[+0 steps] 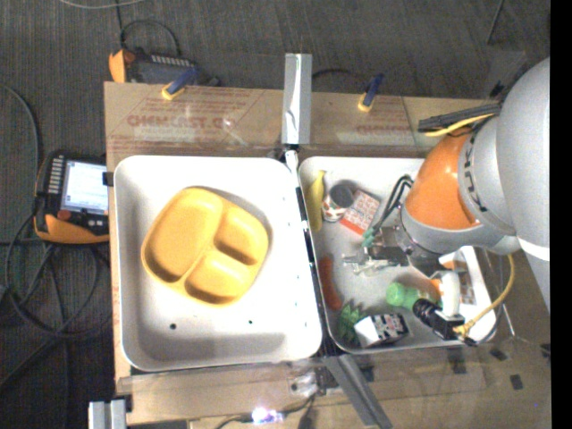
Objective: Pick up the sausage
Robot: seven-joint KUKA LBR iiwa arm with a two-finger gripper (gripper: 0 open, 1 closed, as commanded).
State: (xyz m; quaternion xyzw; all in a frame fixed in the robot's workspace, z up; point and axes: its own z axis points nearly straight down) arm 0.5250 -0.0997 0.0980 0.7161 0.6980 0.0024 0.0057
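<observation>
Right now the arm is reaching into the right bin (490, 286), one of two, its hand (371, 256) hovering just right of the single sausage (328, 281) lying by that bin's left wall. Whether it is open, I cannot tell. Next it needs shifting left and descending. Farther left, one yellow tray (207, 244) is sitting.

Arm (500, 168) cut off at right edge.
</observation>
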